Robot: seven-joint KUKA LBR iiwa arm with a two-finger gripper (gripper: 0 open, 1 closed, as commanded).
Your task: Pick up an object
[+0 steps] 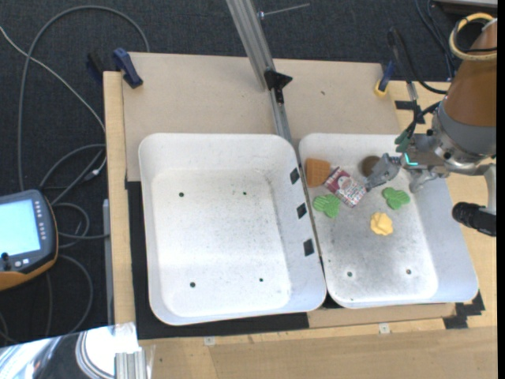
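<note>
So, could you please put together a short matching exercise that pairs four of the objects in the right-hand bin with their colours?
Objects:
1. Lump lying alone toward the bin's middle
2. Block in the bin's far left corner
3. Crinkled packet beside that block
4. Leafy piece just nearer the camera than the packet

Colours:
A. red and white
B. green
C. yellow
D. orange-brown

Pairs: 1-C, 2-D, 3-A, 4-B

All four lie in the right bin, to the view's left of the end effector.
</note>
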